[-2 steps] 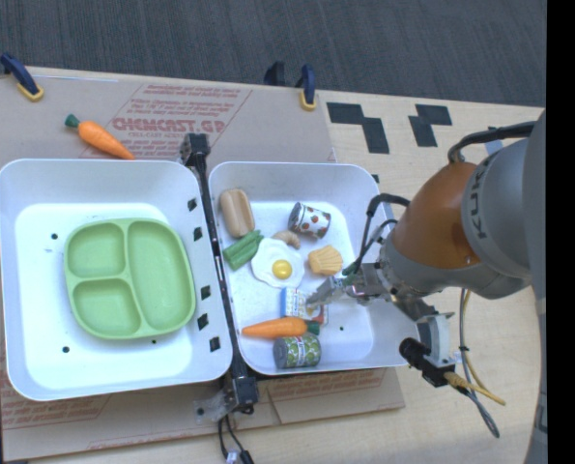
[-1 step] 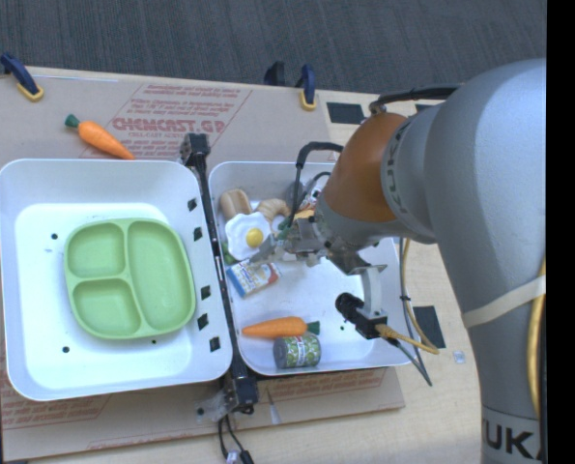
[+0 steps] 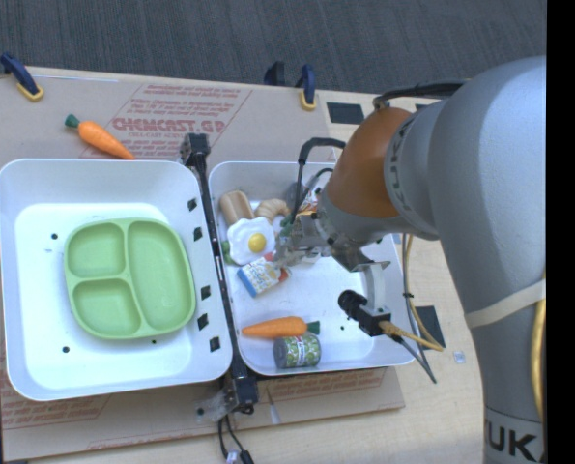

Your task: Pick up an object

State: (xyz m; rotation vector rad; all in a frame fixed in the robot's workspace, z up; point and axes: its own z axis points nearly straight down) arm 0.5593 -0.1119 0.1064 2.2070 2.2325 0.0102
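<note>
The right bin holds several toy foods. A fried egg lies near its left wall, with a brown bread roll and a pale pastry behind it. A small blue and white carton lies just in front of the egg. Nearer the front are an orange carrot and a green can on its side. My gripper is low in this bin, right beside the egg and just above the carton. The wrist hides its tips.
The left bin holds a green divided plate. A second carrot lies on the cardboard behind the left bin. Clamps sit along the bench's far edge. The arm covers the right bin's far right part.
</note>
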